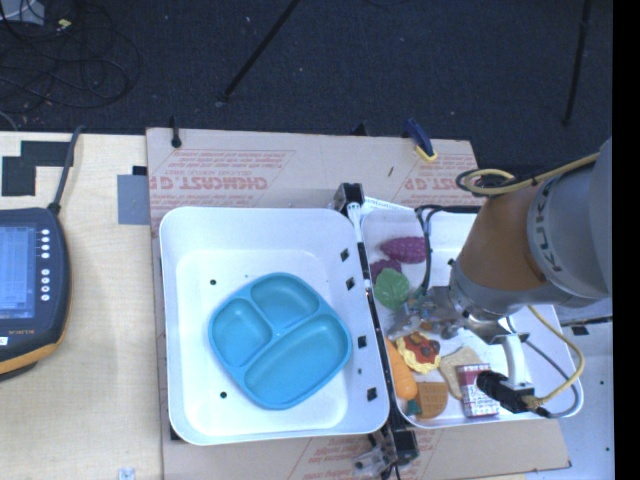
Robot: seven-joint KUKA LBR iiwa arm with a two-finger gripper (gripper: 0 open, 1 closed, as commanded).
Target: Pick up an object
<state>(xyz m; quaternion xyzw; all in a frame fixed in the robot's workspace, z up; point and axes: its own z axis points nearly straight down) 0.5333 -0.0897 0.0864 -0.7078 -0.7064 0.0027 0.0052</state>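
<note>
The right bin [450,234] holds several toy foods: a purple piece [403,249], a green piece [391,287], a yellow-and-red piece [419,352], an orange carrot shape [401,376], a brown cracker [433,398], a tan slice [466,358] and a pink box [479,396]. My gripper [425,317] is low in this bin, just right of the green piece and above the yellow-and-red piece. The orange-banded wrist [500,253] hides the bin floor behind it.
The left bin [190,238] holds a blue divided plate [279,340]. A black divider [362,298] with clips runs between the bins. Black and yellow cables trail from the wrist over the right bin's lower right. A teach pendant [25,278] lies on the bench at far left.
</note>
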